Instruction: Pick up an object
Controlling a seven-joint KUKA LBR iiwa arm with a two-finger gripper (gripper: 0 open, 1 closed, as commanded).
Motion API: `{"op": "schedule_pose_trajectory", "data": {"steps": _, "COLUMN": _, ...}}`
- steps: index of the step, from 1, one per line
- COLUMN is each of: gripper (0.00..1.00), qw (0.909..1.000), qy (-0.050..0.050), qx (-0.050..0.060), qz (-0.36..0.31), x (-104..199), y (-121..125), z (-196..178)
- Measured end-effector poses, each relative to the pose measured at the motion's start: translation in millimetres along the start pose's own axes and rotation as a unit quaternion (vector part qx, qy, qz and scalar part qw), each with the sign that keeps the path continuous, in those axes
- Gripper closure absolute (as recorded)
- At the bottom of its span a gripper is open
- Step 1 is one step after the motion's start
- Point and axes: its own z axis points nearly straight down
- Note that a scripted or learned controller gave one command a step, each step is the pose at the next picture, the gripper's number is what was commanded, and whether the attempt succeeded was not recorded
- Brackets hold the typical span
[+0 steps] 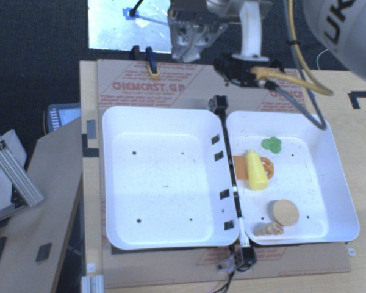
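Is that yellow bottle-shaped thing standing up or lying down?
Lying down. The yellow bottle-shaped thing rests lengthwise on the floor of the right bin, its narrow end pointing toward the far rim, partly over an orange piece.

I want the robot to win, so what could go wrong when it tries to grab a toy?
1. The yellow piece lies on top of the orange piece, so a grab there might catch both or slip off.
2. The round tan disc touches the small beige lump near the right bin corner, so the wall may block a finger.
3. The gripper hangs high behind the bins, so it could come down off target.
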Motion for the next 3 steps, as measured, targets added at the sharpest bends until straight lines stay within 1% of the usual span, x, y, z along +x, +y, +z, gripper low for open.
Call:
{"op": "schedule_pose_trajectory", "data": {"steps": 1, "gripper": 0.0, "qw": 1.0, "qy": 0.0, "qx": 0.0, "qz": 0.0, "x": -0.1, "y": 0.0, "z": 0.6}}
{"op": "schedule_pose_trajectory", "data": {"steps": 2, "gripper": 1.0, "qw": 1.0, "qy": 0.0, "qx": -0.001, "qz": -0.001, "x": 0.2, "y": 0.2, "z": -11.0}}
{"op": "schedule_pose_trajectory", "data": {"steps": 3, "gripper": 1.0, "qw": 0.9999, "qy": -0.004, "qx": 0.01, "qz": 0.003, "x": -1.5, "y": 9.5, "z": 187.2}}
